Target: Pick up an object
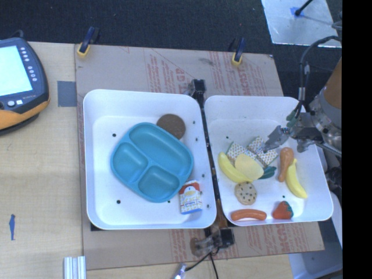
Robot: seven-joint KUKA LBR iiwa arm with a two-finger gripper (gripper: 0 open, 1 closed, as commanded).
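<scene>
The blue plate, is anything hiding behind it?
A brown round cookie peeks out behind the blue plate, its lower edge covered. Whatever lies under the plate can't be seen.

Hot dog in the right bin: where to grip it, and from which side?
Grip the hot dog across its middle, coming straight down from above. It lies flat and lengthwise along the bin's near wall, apart from the strawberry and cookie, so the fingers likely fit on either long side, though the wall side looks tight.

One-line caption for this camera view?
Gripper hovers over toy food in the right bin; blue divided plate fills the left bin.
</scene>
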